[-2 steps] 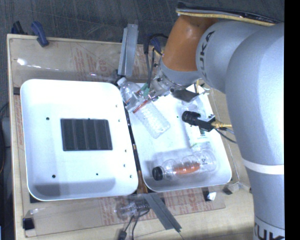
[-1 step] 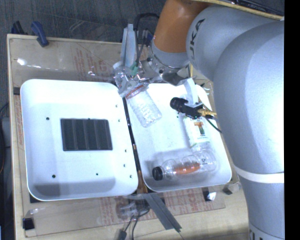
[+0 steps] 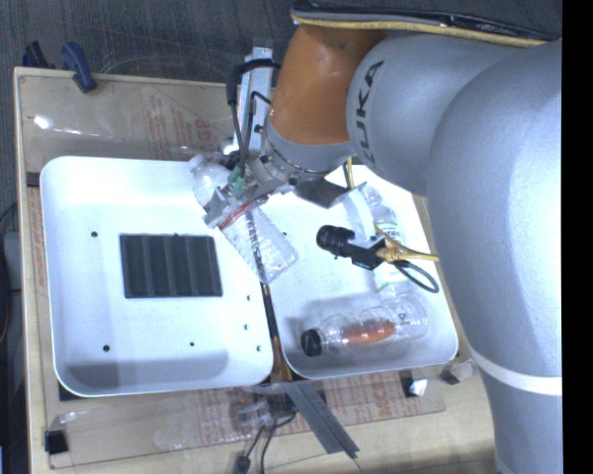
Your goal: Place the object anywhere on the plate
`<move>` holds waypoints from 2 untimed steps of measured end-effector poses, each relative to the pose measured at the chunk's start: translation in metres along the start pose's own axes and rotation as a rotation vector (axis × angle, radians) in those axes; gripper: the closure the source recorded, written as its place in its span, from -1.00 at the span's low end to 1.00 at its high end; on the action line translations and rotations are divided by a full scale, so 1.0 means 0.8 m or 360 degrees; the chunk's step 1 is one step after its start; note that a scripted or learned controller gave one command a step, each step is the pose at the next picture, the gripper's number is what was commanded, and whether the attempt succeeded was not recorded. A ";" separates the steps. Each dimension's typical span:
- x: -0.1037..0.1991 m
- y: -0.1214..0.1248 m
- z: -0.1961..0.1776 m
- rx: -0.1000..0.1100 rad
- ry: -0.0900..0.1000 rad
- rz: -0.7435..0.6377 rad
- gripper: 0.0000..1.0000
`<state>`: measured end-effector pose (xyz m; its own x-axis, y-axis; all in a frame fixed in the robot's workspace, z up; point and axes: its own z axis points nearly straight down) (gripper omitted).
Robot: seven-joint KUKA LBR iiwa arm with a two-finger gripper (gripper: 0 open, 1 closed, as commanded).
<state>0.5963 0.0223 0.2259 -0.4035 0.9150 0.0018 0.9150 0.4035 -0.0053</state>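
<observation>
A dark ribbed rectangular plate (image 3: 171, 265) lies flat in the middle of the left bin (image 3: 69, 225). My gripper (image 3: 233, 192) hangs over the seam between the two bins, just up and right of the plate. It is shut on a clear plastic bottle (image 3: 264, 245) with a red band near its neck. The bottle slants down and to the right from the fingers, with its lower end above the inner edge of the right bin (image 3: 435, 349). The arm's grey and orange wrist hides the far corner of the right bin.
A clear bottle with a black cap and orange contents (image 3: 364, 332) lies along the right bin's near wall. Another clear bottle (image 3: 383, 217) rests further back in that bin, partly under the arm. A blue clamp (image 3: 77, 65) sits at the bench's far left corner.
</observation>
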 end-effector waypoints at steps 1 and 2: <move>0.056 -0.006 0.044 -0.0001 -0.0002 -0.0466 1.00; 0.053 -0.015 0.027 -0.0006 -0.0005 -0.0461 1.00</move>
<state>0.5679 0.0559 0.2041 -0.6478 0.7618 -0.0004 0.7618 0.6478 -0.0016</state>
